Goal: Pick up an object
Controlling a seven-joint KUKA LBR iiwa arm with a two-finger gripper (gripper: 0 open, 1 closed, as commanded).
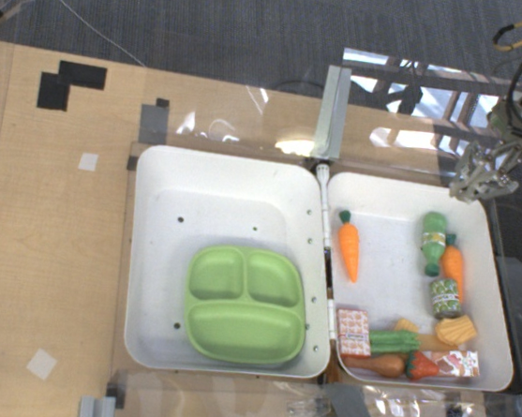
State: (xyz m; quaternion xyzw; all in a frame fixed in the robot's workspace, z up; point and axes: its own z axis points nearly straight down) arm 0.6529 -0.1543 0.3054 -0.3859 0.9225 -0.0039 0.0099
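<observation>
Toys [408, 355] along near wall; gripper [481, 179] over far corner.

Reaches in from the upper right, orange band at the frame edge, wrist angled down-left. Hand [481, 179] hangs at the far right, fingers pointing down, nothing between them.

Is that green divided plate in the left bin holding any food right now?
Empty. The green plate lies flat in the left bin, all three compartments bare; the toy food sits in the right bin.
</observation>
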